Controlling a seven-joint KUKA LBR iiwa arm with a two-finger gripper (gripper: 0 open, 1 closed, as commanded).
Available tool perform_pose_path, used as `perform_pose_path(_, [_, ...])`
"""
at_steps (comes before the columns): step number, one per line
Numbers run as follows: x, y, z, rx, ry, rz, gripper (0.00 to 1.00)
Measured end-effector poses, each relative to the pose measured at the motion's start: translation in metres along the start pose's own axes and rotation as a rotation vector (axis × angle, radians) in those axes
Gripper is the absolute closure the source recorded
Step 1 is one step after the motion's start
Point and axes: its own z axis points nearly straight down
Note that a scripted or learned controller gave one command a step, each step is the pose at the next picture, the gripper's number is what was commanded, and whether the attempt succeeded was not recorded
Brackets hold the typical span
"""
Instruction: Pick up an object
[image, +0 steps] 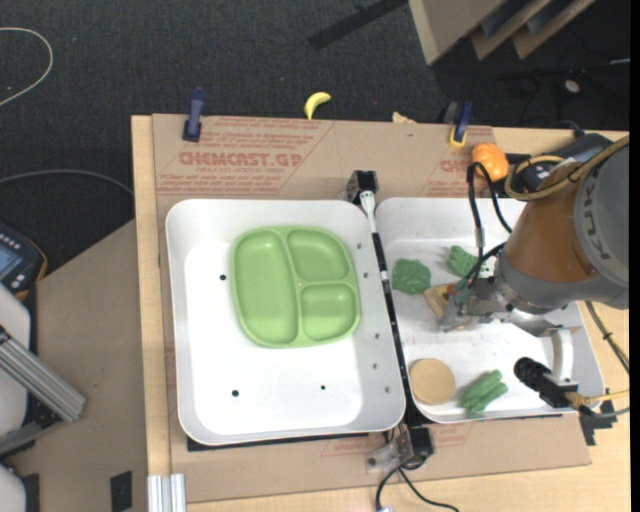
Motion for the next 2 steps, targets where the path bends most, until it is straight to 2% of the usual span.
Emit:
perform_pose_path(1, [0.050,0.058,-0.096,-0.011,0.002,-0.009,1.00])
perform_pose_path(2, [0.130,-0.003,-0.098,0.010,0.007,-0.009,1.00])
